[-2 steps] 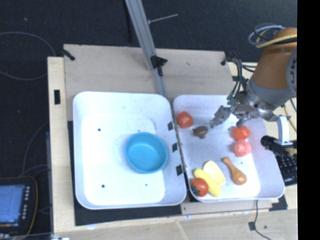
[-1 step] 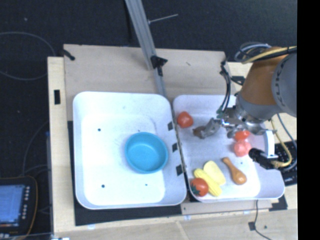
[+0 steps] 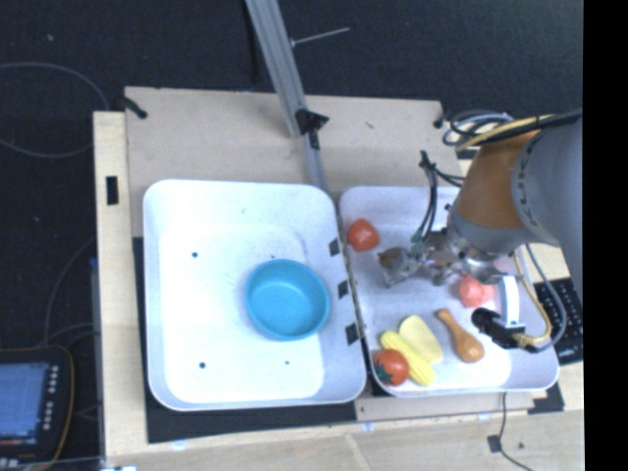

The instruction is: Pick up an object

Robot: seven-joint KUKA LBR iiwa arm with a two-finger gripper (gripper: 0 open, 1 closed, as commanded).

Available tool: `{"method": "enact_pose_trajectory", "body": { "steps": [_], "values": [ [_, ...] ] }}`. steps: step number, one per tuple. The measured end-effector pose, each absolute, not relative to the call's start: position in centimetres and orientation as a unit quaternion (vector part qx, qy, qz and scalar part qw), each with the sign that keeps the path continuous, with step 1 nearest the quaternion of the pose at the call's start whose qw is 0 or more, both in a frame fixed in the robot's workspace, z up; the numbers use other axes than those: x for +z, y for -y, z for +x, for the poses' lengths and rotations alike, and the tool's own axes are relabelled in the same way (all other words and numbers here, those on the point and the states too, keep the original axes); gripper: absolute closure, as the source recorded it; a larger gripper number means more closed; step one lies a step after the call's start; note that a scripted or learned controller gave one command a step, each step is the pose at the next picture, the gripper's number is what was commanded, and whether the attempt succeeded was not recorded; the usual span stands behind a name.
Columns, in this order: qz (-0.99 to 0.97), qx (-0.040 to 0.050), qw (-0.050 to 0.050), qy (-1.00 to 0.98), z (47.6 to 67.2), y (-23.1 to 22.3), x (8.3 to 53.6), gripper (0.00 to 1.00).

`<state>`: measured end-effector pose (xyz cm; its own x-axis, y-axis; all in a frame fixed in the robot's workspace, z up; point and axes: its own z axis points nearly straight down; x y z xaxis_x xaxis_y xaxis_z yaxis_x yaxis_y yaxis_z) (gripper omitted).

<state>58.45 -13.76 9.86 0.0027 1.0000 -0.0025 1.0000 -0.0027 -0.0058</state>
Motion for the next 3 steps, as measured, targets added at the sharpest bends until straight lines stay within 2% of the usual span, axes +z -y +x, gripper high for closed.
{"method": "enact_pose_trajectory", "body": {
  "steps": [1, 3],
  "values": [
    [-0.71, -0.0027, -0.003, 0.704, 58.8, 13.8, 11.5, 1.0],
    [-0.71, -0.0026, -0.002, 0.704, 57.7, 14.5, 23.6, 1.0]
  ]
}}
